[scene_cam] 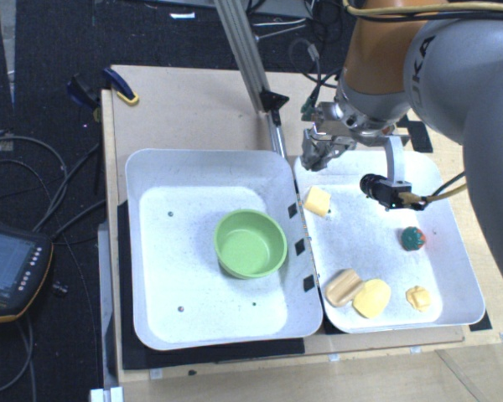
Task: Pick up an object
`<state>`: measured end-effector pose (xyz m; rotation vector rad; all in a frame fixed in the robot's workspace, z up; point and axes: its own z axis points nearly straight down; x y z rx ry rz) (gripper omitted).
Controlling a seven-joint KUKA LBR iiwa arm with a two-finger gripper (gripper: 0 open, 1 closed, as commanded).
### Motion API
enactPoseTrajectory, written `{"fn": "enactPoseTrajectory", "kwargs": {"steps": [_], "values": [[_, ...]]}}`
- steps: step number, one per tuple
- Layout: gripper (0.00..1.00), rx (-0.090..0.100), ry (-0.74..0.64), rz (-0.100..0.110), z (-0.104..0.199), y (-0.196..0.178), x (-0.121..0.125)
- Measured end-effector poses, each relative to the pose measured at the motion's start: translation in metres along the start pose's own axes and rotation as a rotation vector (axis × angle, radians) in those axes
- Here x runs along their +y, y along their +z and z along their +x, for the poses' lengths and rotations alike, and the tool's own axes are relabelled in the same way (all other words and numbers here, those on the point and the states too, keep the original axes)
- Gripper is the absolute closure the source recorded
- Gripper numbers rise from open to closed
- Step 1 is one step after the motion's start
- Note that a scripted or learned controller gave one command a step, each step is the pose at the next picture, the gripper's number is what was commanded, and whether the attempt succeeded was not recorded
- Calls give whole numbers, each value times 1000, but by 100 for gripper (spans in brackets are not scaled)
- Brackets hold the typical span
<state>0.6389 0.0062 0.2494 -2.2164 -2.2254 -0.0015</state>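
My gripper (pixel 317 156) hangs over the back left corner of the right bin (pixel 458 268). Just in front of it, a pale yellow block (pixel 317 201) lies on the bin floor, apart from the gripper. Further right sits a small teal ball (pixel 413 239). Near the bin's front edge lie a tan loaf-shaped piece (pixel 343 286), a round yellow piece (pixel 372 299) touching it, and a small yellow toy (pixel 417 297). A green bowl (pixel 250 243) stands upright in the middle of the left bin (pixel 147 249).
A slanted metal pole (pixel 243 48) rises behind the divide between the bins. A black fitting with a cable (pixel 384 191) hangs from the arm over the right bin. A tablet (pixel 8 270) lies on the floor at left.
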Motion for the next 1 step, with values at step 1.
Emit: {"fn": "enactPoseTrajectory", "kwargs": {"steps": [1], "values": [[100, 0, -1, 1, 53, 4, 6]]}}
